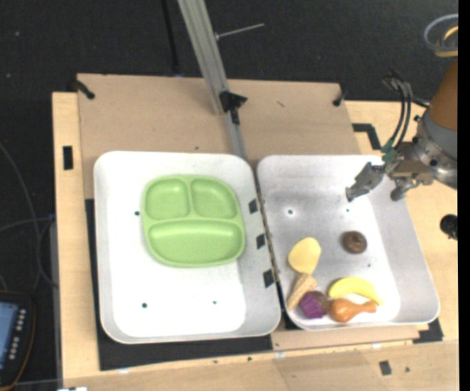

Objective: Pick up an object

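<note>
Nearby, small round brown object (353, 241), dark, glossy, right bin (397, 243).

two bins (120, 218), one plate (194, 221), six toy foods (353, 242)

1 fixed camera above the bench (316, 96), looking down at a slant on both bins (120, 243)
</note>
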`<move>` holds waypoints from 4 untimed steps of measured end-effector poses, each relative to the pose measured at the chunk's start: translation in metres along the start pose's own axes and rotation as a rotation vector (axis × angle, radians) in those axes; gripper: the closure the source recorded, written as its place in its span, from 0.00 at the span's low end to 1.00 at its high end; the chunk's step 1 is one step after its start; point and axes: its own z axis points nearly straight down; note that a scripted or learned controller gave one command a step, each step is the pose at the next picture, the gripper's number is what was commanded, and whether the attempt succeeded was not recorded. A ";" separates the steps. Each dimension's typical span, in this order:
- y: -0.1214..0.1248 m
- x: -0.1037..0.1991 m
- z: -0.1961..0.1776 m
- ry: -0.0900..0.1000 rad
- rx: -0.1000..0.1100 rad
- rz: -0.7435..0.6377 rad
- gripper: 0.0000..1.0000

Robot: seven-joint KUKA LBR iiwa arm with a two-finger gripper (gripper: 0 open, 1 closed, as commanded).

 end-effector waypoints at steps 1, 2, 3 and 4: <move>0.000 0.000 0.000 0.000 0.000 0.001 0.00; -0.002 -0.004 0.043 0.000 0.005 0.003 0.00; 0.002 -0.014 0.096 0.000 0.006 0.004 0.00; 0.009 -0.013 0.156 0.000 0.006 0.006 0.00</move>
